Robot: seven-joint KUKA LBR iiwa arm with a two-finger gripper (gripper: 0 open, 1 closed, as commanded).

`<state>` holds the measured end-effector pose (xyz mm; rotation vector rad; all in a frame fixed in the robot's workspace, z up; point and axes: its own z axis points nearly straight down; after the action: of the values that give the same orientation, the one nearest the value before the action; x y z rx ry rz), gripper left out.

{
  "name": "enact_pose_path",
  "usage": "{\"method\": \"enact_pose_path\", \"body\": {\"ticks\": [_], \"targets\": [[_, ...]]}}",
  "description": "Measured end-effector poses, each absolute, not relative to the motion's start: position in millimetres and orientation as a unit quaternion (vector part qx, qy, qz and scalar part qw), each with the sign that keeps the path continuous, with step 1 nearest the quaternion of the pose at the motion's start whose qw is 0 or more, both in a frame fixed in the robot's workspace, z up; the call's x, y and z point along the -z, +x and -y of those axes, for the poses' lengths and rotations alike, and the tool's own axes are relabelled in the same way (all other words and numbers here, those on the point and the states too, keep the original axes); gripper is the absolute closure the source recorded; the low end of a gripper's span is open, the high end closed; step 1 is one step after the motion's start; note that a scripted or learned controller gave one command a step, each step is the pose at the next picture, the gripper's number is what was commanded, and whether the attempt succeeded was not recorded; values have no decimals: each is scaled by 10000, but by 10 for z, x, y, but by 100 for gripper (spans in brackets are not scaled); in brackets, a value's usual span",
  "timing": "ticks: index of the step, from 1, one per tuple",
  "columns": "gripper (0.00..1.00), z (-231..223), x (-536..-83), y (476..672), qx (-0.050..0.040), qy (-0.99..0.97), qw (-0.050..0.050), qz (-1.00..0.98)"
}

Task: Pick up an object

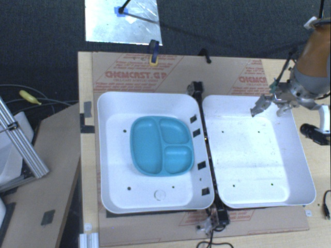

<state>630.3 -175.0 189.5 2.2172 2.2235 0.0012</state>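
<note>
Blue divided plate (161, 145) in left bin (111, 190); gripper (269, 105), fingers spread and empty, over right bin's (289, 190) far-right corner.

A plate (160, 145) lies in the left bin (111, 118). The right bin (295, 159) sits just beside it. The gripper (269, 105) hangs over the right bin's back edge.

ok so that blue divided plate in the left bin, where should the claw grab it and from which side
Probably the raised rim of the blue divided plate on its right edge, coming straight down from above. It lies flat on the left bin floor, so only the thin rim offers a pinch. That edge is nearest the claw, which hovers over the right bin.
</note>
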Motion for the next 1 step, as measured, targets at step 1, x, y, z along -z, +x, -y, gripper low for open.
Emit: {"method": "enact_pose_path", "body": {"ticks": [1], "targets": [[0, 2084, -798, 5919, 10, 7081, -6, -7061]]}}
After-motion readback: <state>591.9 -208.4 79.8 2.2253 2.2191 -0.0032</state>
